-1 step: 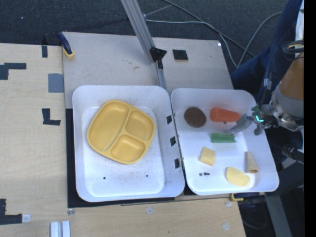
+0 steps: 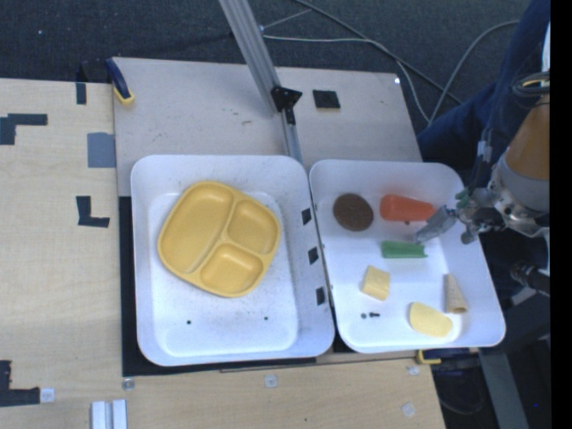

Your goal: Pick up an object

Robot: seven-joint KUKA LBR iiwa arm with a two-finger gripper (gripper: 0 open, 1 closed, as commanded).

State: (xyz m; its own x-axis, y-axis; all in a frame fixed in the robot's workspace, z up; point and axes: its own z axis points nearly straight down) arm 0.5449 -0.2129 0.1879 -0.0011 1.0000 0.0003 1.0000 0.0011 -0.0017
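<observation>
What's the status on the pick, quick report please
Gripper low over right bin, between orange piece and green block, holding nothing visible. Brown disc, yellow pieces lie loose. Nothing blocking.

The left bin (image 2: 152, 329) is white and carries a yellow divided tray (image 2: 220, 237). Just right of that tray, the right bin (image 2: 483, 329) is white too. Within it lie a dark brown round patty (image 2: 353, 211), an orange-red piece (image 2: 407, 207), a green flat block (image 2: 403, 250), a pale yellow cube (image 2: 376, 283), a yellow wedge (image 2: 431, 320) and a tan cone (image 2: 455, 293). The tool (image 2: 447, 223) is grey. The counter (image 2: 197, 114) is beige, with dark tape squares left of the tray.
</observation>
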